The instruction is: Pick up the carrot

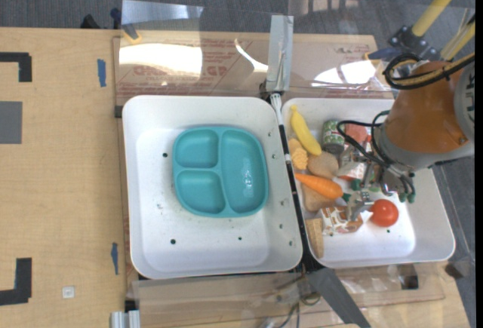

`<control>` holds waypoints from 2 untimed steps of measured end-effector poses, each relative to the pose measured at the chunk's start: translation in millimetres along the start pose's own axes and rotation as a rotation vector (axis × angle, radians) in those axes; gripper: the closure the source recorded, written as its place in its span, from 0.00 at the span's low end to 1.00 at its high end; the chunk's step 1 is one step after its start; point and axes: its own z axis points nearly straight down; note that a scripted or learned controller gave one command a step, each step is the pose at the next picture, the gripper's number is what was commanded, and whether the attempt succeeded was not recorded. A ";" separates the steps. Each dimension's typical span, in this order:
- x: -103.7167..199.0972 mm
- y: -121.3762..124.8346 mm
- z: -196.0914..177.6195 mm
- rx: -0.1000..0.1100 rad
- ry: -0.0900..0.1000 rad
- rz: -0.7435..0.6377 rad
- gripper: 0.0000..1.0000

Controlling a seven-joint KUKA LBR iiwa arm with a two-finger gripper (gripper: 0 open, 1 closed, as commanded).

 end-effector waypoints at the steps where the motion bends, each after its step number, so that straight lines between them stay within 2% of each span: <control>1: 10.0 -0.6 -0.8 0.001 -0.020 0.047 0.00; 2: -16.9 18.2 17.4 -0.015 0.013 0.154 0.00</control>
